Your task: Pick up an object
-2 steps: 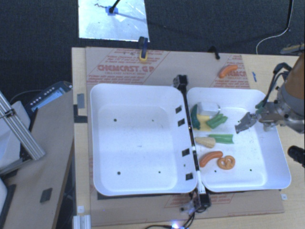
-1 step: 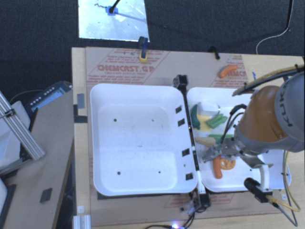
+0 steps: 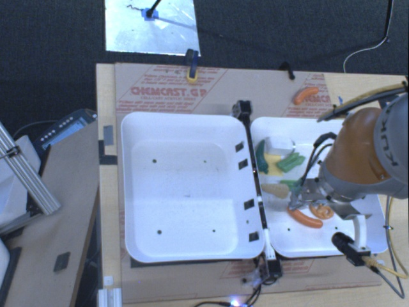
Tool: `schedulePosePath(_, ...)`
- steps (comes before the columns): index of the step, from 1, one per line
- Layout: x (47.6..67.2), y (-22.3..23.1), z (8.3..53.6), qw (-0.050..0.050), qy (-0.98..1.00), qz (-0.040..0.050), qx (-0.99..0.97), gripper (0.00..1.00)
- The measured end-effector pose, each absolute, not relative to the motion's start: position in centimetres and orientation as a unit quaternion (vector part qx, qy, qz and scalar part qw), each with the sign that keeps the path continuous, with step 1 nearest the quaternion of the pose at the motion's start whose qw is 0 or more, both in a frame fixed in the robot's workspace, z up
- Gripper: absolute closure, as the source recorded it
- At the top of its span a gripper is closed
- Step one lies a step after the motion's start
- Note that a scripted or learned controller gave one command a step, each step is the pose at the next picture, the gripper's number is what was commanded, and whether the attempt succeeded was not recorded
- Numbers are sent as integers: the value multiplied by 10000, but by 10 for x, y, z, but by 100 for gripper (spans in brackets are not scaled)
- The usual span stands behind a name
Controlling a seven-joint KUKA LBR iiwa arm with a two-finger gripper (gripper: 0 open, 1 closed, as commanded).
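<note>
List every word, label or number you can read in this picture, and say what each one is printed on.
"CHEMCAST GP", in red, on the brown board behind the left bin.
The same red print recurs on the board near the orange sausage and along the front edge, too small to read.
White letters on the arm's grey casing: cut off, unreadable.
Display of the grey device at left: blurred.

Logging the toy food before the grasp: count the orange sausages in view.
2. One sausage lies in the right bin, just below the tool. The other sausage lies outside the bins on the board behind. The arm may hide more.
</note>
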State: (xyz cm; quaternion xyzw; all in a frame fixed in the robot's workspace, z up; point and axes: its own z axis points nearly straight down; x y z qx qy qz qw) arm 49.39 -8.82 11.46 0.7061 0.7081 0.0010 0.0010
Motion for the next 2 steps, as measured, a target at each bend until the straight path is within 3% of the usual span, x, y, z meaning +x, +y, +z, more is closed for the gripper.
schedulePosePath(1, 489, -73, 274, 63, 7097, 56, 7045, 100)
schedulePosePath(2, 487, -83, 118, -37, 7071, -28, 7071, 100)
